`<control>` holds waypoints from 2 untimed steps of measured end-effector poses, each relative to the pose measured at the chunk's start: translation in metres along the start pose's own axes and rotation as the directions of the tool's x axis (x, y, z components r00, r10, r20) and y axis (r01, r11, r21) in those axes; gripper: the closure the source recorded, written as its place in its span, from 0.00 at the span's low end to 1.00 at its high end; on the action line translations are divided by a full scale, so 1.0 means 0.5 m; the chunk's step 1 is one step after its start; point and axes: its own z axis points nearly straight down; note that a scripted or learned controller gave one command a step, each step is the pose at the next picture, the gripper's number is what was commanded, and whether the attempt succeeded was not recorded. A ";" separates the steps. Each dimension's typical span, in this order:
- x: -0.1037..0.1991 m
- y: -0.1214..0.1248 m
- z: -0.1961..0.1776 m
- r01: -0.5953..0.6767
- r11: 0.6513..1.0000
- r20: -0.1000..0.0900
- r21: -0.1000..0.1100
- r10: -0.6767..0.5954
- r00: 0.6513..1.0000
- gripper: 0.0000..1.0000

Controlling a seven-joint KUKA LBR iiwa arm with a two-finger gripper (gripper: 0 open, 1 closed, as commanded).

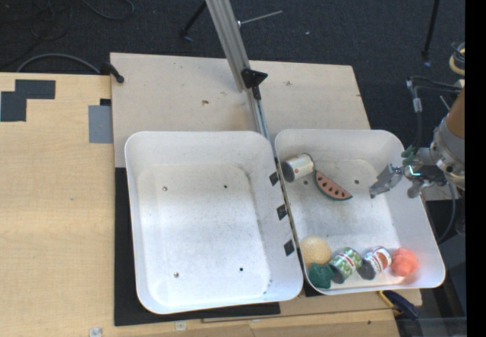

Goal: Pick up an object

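Objects for picking are found in the right-hand bin (357, 147). A small metal can (298, 167) lies on its side toward ten o'clock of that bin, with a watermelon slice (333, 186) just beside it at its four o'clock. Along the bin's six o'clock edge a row is noted: a beige ball (317, 250), a dark green item (321, 275), a green-labelled can (345, 262), a red-and-white can (374, 262) and an orange ball (405, 262). The gripper (396, 178) is seen at the bin's three o'clock rim; nothing is held, and the finger spacing cannot be told. The left-hand bin (144, 147) is recorded alongside.
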 end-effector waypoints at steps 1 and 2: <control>-0.001 0.002 -0.005 -0.001 1.000 0.001 -0.005 0.001 1.000 0.00; -0.011 -0.010 0.118 -0.001 1.000 0.000 0.002 0.001 1.000 0.00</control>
